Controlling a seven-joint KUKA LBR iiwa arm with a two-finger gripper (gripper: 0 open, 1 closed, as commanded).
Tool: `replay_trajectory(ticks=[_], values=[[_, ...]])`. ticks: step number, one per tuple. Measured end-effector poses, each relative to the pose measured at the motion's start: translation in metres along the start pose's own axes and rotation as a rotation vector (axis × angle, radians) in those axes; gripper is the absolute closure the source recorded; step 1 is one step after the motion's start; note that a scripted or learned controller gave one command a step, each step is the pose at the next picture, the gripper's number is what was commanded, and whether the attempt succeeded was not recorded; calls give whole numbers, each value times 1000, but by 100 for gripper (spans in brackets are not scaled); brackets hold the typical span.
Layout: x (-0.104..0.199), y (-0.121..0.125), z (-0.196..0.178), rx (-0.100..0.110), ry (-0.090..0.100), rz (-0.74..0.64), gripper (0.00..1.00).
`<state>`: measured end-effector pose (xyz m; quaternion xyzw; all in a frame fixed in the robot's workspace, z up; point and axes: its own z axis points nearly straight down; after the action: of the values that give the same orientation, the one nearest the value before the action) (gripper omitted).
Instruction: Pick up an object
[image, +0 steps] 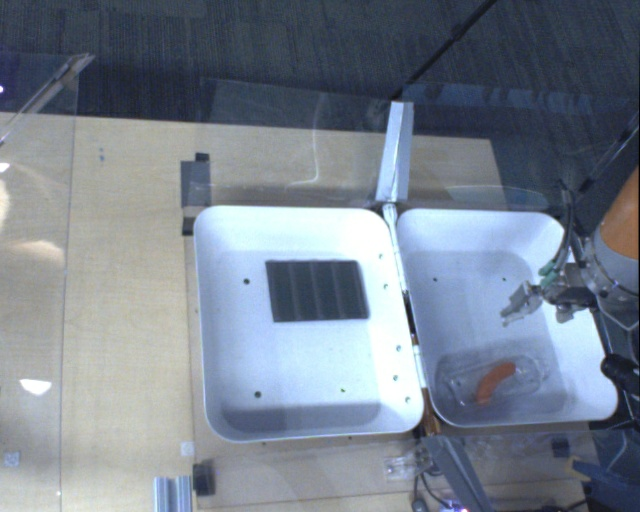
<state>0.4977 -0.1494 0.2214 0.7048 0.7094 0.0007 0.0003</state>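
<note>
Hovering over the right bin (575, 400), your claw (522, 303) grips nothing I can see; the clear bottle (497, 380) remains unpicked.

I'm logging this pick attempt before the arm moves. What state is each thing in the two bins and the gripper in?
Left bin: holds a dark ribbed pad.
Dark ribbed pad: lying flat, mid-bin.
Right bin: holds a clear bottle.
Clear bottle: on its side near the front wall, something orange inside, not gripped.
Gripper: over the right bin, above the bottle, holding nothing.
</note>
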Motion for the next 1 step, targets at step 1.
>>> replay_trajectory(ticks=[1], values=[[11,-6,131,-15,-3,-104,0]])
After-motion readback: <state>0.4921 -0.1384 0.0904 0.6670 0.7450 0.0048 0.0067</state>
